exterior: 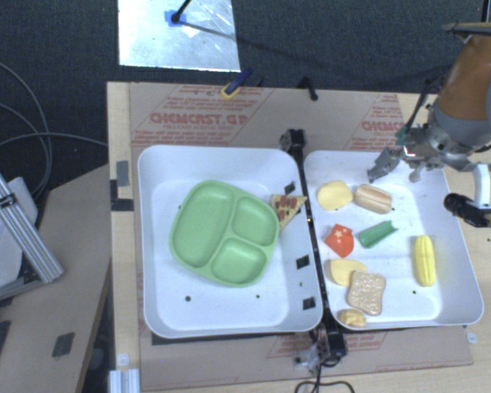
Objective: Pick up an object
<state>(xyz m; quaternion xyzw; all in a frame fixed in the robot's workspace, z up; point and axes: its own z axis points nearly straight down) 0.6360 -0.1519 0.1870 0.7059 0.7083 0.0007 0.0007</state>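
- Gripper (399,164) hangs over the back of the right bin (466,289), fingers spread and pinching nothing.
- Nearest pieces lie just below it: a hot dog (373,198) and a yellow lump (335,195), side by side and close together.
- Best bet, I judge: come straight down over the hot dog, fingers across its narrow width.
- Keep clear of the lump so it isn't nudged.

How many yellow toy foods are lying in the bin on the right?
3, maybe more. A yellow lump near the bin's top left beside the hot dog, a corn cob at the right side, and a yellow piece by the toast. Another yellowish bit sits at the bottom edge.
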